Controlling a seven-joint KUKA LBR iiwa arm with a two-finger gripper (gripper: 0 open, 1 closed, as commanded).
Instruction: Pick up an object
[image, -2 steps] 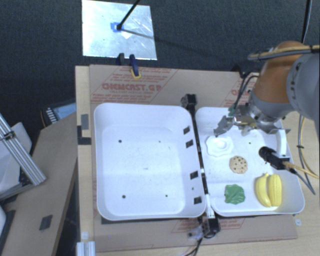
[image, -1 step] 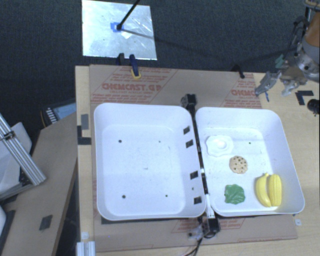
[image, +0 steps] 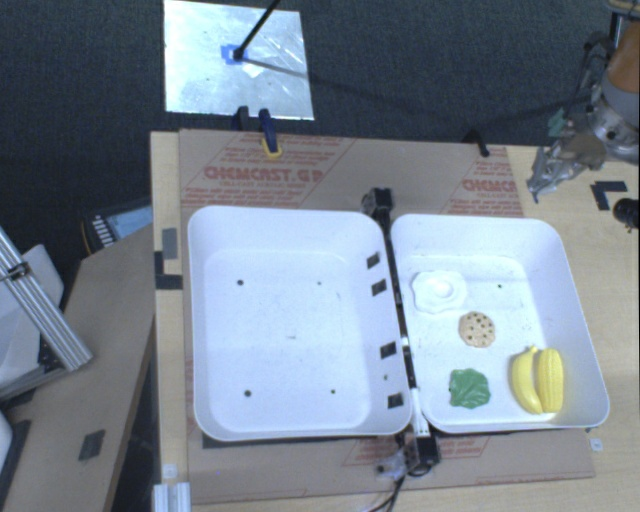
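The pincer (image: 545, 180) hangs at two o'clock, outside the right bin (image: 570, 265); whether it is open, I cannot tell. The fried egg (image: 437, 291), cookie (image: 477, 329), green leaf (image: 469, 388) and banana (image: 538, 379) lie there unpicked. Approach seems pending: next, descend toward five o'clock over one item.

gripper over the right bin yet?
No, the gripper sits above the bench beyond the far right corner of the right bin, away from the cookie and banana.
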